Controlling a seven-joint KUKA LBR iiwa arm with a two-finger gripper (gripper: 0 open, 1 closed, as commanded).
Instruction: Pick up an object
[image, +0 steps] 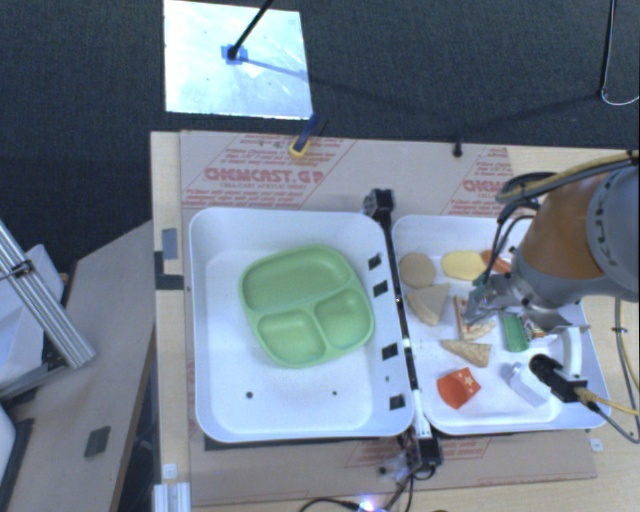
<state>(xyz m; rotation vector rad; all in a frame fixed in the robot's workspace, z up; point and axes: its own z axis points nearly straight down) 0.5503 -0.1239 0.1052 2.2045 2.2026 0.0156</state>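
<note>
Red wedge (458, 387) below-left of claw (482, 303); tan pieces beside it; grip state impossible to tell.

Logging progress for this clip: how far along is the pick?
Done: the arm has reached over the right bin, with the pincer low among the food pieces near a cracker. In hand: nothing visibly lifted. Left: grasp and raise one item; the red piece, yellow disc and green tray lie untouched.
</note>
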